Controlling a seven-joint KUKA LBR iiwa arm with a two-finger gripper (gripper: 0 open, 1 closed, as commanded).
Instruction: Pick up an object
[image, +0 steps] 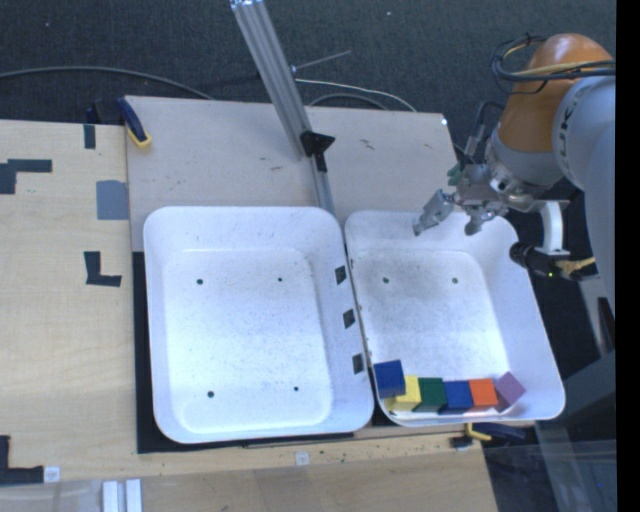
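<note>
Camera view, counts first. Two white bins: the left bin (240, 320) and the right bin (450, 310), touching along their shared edge. Six small blocks, all in the right bin and crowded along its near wall: one blue block (388, 377) sitting slightly behind the row, then a yellow block (405, 398), a green block (431, 392), a second blue block (458, 396), an orange block (483, 393) and a purple block (510, 388) at the near right corner. The blocks touch or nearly touch one another in a line.

One gripper (450, 217) hangs over the far edge of the right bin, well apart from the blocks. Its two fingers are spread, with nothing between them.

Surroundings: a grey metal rail (280, 85) runs at a slant from the top of the view down to the junction of the two bins. A yellow-and-blue clamp (133, 122) lies on the bench at the far left corner of the board. Dark tape marks (98, 268) sit on the wooden surface left of the bins. Nothing stands between the gripper and the row of blocks
</note>
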